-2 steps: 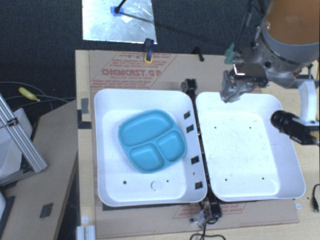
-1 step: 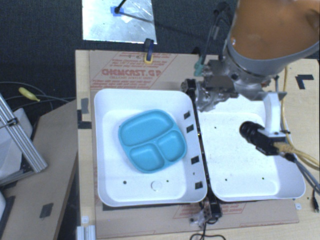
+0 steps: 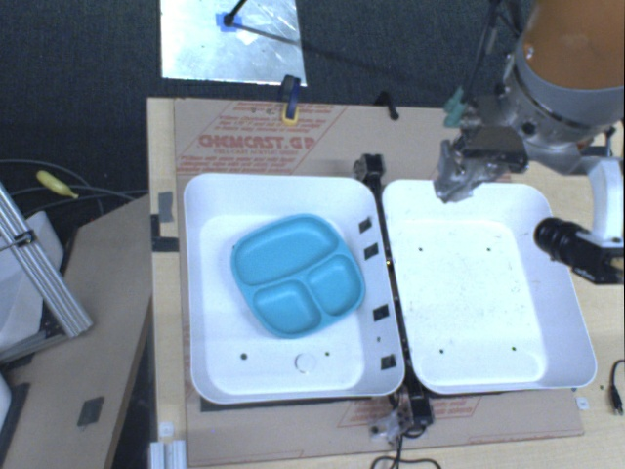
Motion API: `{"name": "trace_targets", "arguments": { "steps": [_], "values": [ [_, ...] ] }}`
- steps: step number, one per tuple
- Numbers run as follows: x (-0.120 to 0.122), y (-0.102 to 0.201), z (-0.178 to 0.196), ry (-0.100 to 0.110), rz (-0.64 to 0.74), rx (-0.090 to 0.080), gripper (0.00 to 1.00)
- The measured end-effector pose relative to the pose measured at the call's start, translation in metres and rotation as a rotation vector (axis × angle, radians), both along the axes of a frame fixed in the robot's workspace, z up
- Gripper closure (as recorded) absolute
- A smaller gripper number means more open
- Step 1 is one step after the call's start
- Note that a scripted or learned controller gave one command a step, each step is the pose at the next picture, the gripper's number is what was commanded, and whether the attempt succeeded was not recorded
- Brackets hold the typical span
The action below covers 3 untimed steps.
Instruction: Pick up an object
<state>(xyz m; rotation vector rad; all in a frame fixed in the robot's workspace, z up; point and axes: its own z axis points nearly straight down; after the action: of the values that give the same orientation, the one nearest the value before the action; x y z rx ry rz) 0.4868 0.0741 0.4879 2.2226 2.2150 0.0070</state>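
Note:
A light blue divided plate (image 3: 296, 274) with three compartments lies flat in the left white bin (image 3: 220, 360), a little left of that bin's middle. My gripper (image 3: 453, 186) hangs over the far edge of the right white bin (image 3: 566, 360), well to the right of the plate and apart from it. Nothing shows beneath the gripper. The grey arm with its orange band (image 3: 576, 18) comes in from the upper right.
A black divider with clamps (image 3: 381, 262) runs between the two bins. A black cylindrical part (image 3: 576, 244) sticks in over the right bin's right rim. A small yellow and blue clip (image 3: 290, 98) sits on the cardboard behind the left bin.

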Motion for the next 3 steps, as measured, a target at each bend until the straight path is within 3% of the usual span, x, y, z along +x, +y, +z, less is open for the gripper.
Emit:
{"name": "trace_targets", "arguments": {
  "steps": [2,3],
  "values": [
    [0.005,0.11,-0.047,0.007,0.012,0.0,1.0],
    [0.0,0.028,0.03,-0.005,-0.003,0.001,1.0]
  ]
}}
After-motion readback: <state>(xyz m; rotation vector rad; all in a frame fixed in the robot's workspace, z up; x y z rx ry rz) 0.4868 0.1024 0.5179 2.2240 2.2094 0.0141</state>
